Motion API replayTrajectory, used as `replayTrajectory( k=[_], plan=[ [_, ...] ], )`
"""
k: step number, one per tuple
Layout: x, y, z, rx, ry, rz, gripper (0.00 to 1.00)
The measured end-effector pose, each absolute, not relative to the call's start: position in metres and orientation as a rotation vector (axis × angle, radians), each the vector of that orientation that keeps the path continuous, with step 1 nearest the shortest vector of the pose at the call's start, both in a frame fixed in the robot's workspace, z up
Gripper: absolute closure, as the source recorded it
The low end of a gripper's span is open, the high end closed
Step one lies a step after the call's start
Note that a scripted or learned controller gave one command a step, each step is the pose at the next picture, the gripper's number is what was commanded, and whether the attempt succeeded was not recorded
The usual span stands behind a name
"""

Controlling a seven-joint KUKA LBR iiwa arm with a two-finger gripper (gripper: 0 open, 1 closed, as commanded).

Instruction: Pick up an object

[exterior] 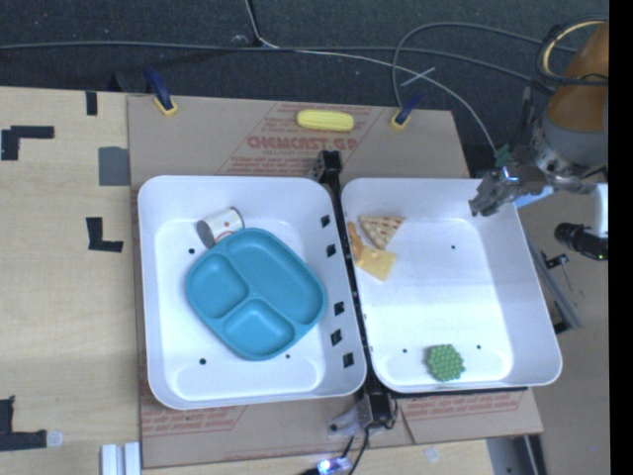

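The right bin [495,295] holds a toast-like wedge [381,229] and a yellow cheese-like piece [373,261] near its left wall, and a green bumpy ball [444,362] near its front edge. In the left bin [163,265] lie a blue divided plate [255,292] and a small white cup [220,226] on its side. My gripper [489,198] hovers over the right bin's far right corner, away from all the objects. Nothing shows between its tips.
A yellow banana-shaped item [324,120] lies on the cardboard behind the bins. Blue and yellow clamps [160,94] hold the cardboard at the back. Cables arc over the dark backdrop. The arm's body [579,97] stands at the right.
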State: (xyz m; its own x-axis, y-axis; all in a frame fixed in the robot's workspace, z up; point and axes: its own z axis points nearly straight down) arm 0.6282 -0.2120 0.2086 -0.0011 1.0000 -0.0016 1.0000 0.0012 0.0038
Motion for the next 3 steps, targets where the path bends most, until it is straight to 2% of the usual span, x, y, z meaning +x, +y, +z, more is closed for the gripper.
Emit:
replayTrajectory(
  k=[1,3],
  plan=[
    [0.628,-0.212,0.211,2.22,2.222,-0.001,1.0],
    [0.606,-0.102,0.195,2.218,2.229,-0.002,1.0]
  ],
)
